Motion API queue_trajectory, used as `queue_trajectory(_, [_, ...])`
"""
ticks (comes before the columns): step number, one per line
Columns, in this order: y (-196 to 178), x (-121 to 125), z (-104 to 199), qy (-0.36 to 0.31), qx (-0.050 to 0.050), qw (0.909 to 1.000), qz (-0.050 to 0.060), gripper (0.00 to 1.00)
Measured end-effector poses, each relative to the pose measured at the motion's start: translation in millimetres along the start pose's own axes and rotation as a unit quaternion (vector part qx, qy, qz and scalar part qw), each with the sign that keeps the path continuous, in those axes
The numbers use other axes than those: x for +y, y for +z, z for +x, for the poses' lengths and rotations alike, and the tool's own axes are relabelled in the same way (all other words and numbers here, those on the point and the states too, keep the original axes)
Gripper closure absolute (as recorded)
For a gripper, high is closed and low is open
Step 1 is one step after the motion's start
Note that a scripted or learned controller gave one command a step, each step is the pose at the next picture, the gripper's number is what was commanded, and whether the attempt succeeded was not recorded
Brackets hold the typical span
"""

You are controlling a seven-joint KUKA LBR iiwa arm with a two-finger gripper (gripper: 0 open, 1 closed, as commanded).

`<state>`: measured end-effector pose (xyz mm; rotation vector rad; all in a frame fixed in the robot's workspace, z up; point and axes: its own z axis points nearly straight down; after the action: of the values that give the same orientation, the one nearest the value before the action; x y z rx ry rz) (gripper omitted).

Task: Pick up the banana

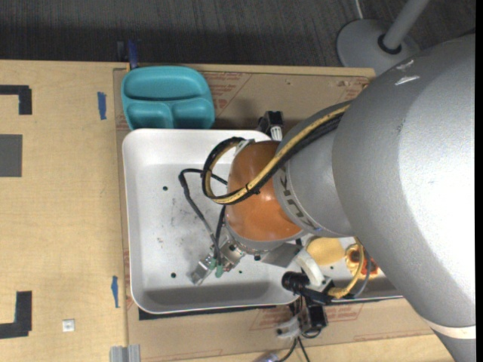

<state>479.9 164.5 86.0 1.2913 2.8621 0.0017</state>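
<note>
My arm, with its orange band [256, 194], reaches over the left white bin [151, 202], and black and yellow cables loop around it. The gripper [205, 268] points down near the bin's front floor, left of the wrist. I see nothing held at its tip. A pale yellow rounded shape [330, 251], possibly the banana, peeks out under the arm where the right bin lies. It sits well to the right of the gripper and is mostly hidden by the arm.
A teal divided tray [167, 98] stands just behind the left bin. The cardboard bench top [60, 202] extends to the left with black tape marks. The arm's grey body covers most of the right bin.
</note>
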Motion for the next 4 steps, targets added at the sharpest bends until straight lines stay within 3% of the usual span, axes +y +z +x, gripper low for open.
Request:
queue_trajectory(1, [-0.4, 52.9, 16.2, 0.072, 0.0, 0.9974, -0.001, 0.0])
queue_trajectory(2, [-20.8, 46.3, 22.8, 0.216, 0.0, 0.9763, 0.001, 0.0])
queue_trajectory(3, [-26.0, 30.1, 34.2, 0.536, 0.0, 0.844, 0.002, 0.0])
queue_trajectory(4, [-83.2, -17.3, -18.7, 0.549, 0.0, 0.8356, 0.002, 0.0])
